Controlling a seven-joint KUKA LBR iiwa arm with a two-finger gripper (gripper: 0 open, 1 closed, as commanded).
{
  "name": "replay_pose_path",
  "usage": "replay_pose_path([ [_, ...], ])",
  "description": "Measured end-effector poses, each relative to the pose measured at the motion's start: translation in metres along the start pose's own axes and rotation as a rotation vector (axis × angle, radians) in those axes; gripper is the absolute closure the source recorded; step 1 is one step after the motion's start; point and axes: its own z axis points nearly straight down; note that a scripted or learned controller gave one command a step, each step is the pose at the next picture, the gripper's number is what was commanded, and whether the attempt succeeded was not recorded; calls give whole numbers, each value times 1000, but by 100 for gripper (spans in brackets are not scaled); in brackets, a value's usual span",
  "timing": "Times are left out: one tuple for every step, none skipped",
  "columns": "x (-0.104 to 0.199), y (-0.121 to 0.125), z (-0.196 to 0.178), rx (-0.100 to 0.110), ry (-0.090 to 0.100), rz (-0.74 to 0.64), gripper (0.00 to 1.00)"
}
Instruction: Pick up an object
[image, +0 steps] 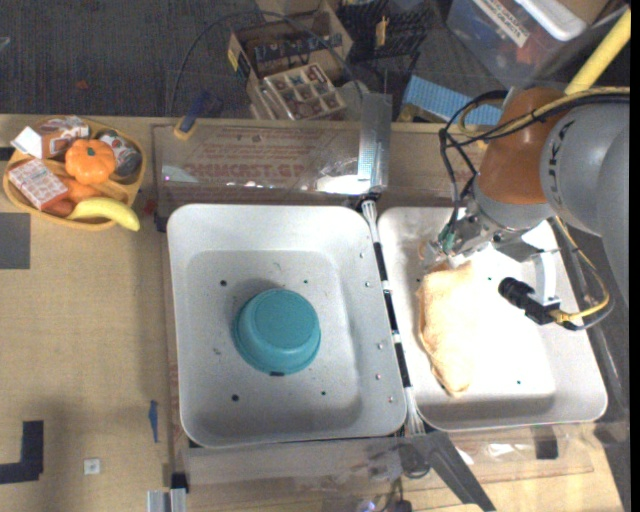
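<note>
The gripper (452, 243) sits low in the right bin (575, 400), right at the top edge of the cloth (446, 325); whether its fingers are wide or pinching cannot be told. To lift well, it should bite a raised fold, not flat fabric. The cloth is limp, cream and crumpled, trailing away below the fingers; the teal bowl (278, 329), smooth and rounded, lies well off in the left bin (190, 250).

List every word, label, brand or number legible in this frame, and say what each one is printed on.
"KUKA", partly seen, running down the grey arm at the right edge.
Reddish printing across the clear plastic sheet behind the left bin: too blurred to read.
Printed packets in the yellow bowl at top left: too small to read.
The teal bowl, the beige cloth and the hand carry no legible text.
</note>
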Motion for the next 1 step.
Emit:
replay_pose_path([
  [31, 41, -145, 11, 1, 201, 100],
])
